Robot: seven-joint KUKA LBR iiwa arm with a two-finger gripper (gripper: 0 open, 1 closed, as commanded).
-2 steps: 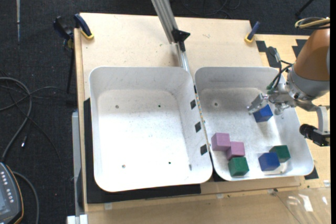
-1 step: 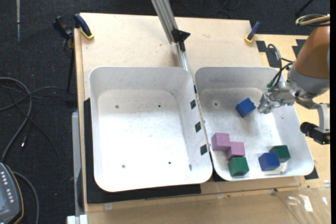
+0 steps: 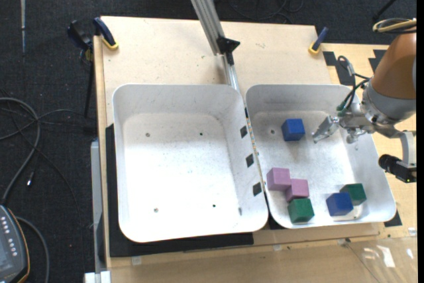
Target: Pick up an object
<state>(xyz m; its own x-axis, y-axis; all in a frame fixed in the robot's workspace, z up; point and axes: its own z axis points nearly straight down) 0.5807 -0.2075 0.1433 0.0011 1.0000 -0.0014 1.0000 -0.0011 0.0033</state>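
looking down on the worktop (image 3: 172, 53), we see two shallow white bins side by side. the left bin (image 3: 132, 109) sits next to the right bin (image 3: 265, 99), their inner walls touching along the middle.

the arm (image 3: 397, 76) enters from the right, its orange band above the grey wrist. the tool (image 3: 323, 131) hangs over the upper right part of the right bin, pointing left. we cannot tell from this view how the tool is set, and we see no block in it.

nearest candidate: a blue cube (image 3: 293, 129) in the upper middle of the right bin, just left of the tool tip, apart from it with a strip of white floor between them.

other blocks in the right bin:
- pale purple block (image 3: 279, 177) near the left wall, lower half of the bin.
- second purple block (image 3: 297, 189), touching the first at its lower right corner.
- green cube (image 3: 301, 210) directly below the second purple block, touching or nearly so; we cannot tell which.
- second blue cube (image 3: 339, 203) near the lower right corner.
- dark green cube (image 3: 354, 193) just beside that blue cube, on its upper right, close to the bin wall.

a slanted metal rail (image 3: 199, 0) runs from the top of the frame down to the junction of the two bins. yellow clamps (image 3: 106, 36) hold the worktop at its back corners.
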